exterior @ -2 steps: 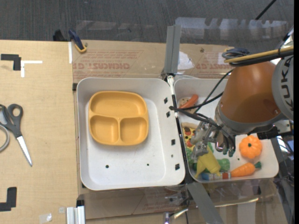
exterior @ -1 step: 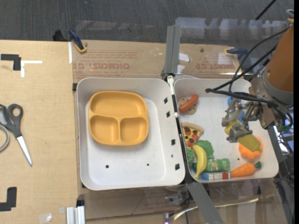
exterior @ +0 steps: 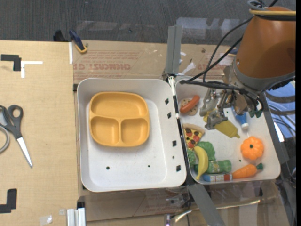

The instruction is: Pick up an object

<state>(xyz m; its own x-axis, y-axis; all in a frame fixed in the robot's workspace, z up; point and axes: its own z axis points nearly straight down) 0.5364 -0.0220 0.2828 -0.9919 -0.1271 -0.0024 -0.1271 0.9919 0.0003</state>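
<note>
From above, two white bins sit side by side on the bench. Take the yellow plate [exterior: 120, 118] as the mark: a three-part plate lying flat in the left bin [exterior: 94, 173], toward its far half.

Right of the plate, past the wall between the bins, is the right bin [exterior: 272, 168] with the toys. A hot dog [exterior: 189, 104] lies nearest the plate at about its top edge level. A pizza slice [exterior: 193, 135] lies just right of the plate's lower edge. Below that are a green leafy piece [exterior: 205, 149] and a banana [exterior: 202, 161], the banana lying over the green. Further down sits a green can [exterior: 219, 165] on its side with a small red-and-white box [exterior: 217, 177] just beside it. Far right of the plate are a small pumpkin [exterior: 252, 148] and, below it, a carrot [exterior: 246, 171]. A yellow bottle [exterior: 227, 127] lies between the pizza and the pumpkin.

The arm [exterior: 265, 44] comes in from the right, well right of the plate. Its gripper [exterior: 214, 117] hangs over the right bin's far half, its tips just at the bottle's left end. The fingers look slightly apart with nothing seen between them. A blue-capped thing [exterior: 242, 121] lies just right of the gripper.

Left of the plate, outside the bins, scissors [exterior: 17, 131] lie on the bench.
</note>
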